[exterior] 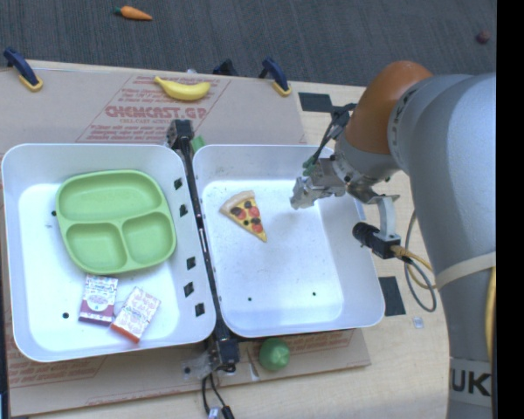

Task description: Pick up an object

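A toy pizza slice [245, 215] lies in the right bin [279, 308], towards its upper left. My gripper [304, 194] hangs over the same bin, a little to the right of the slice and apart from it. Nothing shows between its tips. In the left bin [35, 321] sit a green divided plate [115, 219] and two small snack packets [99, 299] [136, 313] near the front.
A toy banana [183, 86] lies on the cardboard behind the bins. A green ball [275, 353] rests in front of the right bin. A carrot [134, 12] is on the floor far back. Clamps [23, 68] [276, 75] hold the board's back edge.
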{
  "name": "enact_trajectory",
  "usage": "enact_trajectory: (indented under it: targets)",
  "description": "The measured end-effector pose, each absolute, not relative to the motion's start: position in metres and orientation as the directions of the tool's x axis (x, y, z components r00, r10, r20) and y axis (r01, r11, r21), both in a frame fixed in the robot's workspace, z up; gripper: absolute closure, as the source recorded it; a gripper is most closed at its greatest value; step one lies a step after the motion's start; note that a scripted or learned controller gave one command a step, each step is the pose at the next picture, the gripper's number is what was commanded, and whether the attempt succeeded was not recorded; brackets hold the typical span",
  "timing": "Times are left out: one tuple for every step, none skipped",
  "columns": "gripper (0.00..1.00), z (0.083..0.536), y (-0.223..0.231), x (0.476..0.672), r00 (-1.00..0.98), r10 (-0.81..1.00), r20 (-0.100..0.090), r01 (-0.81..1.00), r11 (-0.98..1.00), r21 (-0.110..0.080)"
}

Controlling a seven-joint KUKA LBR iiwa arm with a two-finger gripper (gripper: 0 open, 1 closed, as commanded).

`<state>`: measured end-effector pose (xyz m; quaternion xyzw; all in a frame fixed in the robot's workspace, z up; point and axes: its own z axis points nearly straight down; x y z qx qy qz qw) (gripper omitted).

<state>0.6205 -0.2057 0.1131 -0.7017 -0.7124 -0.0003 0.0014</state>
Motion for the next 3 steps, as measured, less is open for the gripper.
enact_trajectory:
  targets:
    - [0.0, 0.113, -0.205, 0.62, -0.016, 1.0, 0.003, 1.0, 0.016, -0.002]
    - [0.0, 0.115, -0.211, 0.604, -0.004, 1.0, 0.0, 1.0, 0.004, -0.003]
    - [0.0, 0.092, -0.211, 0.494, -0.006, 1.0, 0.001, 1.0, 0.006, -0.004]
